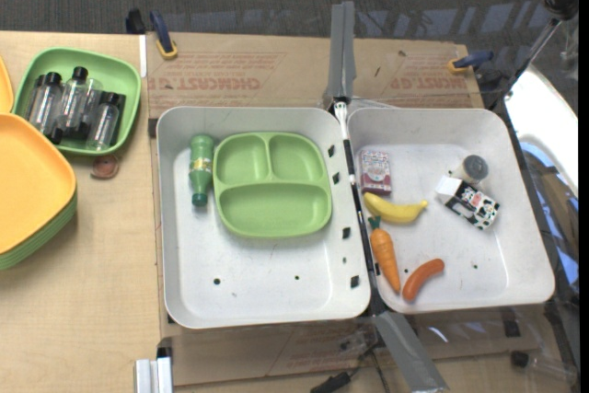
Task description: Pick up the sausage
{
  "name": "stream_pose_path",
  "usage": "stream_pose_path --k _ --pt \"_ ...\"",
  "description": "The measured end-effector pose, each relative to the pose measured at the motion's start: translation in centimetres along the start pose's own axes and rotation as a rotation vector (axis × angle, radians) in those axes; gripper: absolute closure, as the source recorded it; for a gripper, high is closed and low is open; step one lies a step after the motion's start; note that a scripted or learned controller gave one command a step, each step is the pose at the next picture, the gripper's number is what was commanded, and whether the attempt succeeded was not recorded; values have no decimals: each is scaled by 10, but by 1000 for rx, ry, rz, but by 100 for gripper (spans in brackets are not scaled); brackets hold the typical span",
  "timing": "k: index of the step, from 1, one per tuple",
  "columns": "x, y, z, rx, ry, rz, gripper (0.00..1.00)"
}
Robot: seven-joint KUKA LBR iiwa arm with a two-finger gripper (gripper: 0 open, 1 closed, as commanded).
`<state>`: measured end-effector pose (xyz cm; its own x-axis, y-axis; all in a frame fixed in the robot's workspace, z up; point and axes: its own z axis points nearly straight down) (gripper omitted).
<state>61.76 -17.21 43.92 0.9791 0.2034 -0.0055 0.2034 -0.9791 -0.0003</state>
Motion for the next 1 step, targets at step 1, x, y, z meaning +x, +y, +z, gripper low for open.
stream_pose_path --k 1 --pt "22 -4 0 0 1 1 100"
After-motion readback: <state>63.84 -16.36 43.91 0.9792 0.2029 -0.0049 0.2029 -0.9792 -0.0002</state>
